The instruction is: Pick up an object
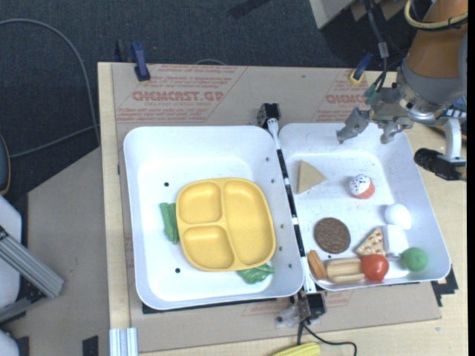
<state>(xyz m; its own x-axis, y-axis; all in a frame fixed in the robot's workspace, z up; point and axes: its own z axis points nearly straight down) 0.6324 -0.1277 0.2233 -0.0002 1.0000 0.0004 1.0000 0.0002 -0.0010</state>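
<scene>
Camera view | gripper [373, 127] is seen above the right bin's [326, 133] far rim, fingers spread apart, nothing held | toy foods are scattered below: tan wedge [309, 176], brown disc [332, 234], tomato [375, 268], possibly an egg [398, 215] | yellow tray [224, 222] is set in left bin [141, 199]

The brown board [223, 87] under the two bins has red letters printed on it. Behind the left bin, the big red word looks like "CHEMCAST GP". There are smaller red lines above and below it, but they are too small to read. Behind the right bin, the same red print shows again [338, 99], but the bin and the arm cover part of it.
</scene>
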